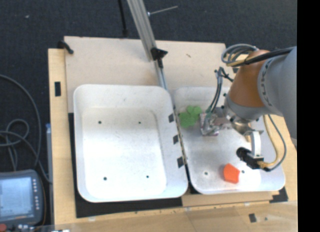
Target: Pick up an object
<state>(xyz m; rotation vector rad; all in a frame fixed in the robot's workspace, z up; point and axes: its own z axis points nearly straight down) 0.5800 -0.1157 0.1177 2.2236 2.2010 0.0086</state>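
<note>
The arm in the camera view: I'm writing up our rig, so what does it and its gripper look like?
The arm is a thick, rounded grey body with an orange band above the wrist. Dark cables loop beside it toward the small metallic gripper, and a white fitting with a black connector hangs below.

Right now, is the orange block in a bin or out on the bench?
In a bin. The orange block lies on the floor of the right bin, near its front edge, apart from the gripper.
</note>
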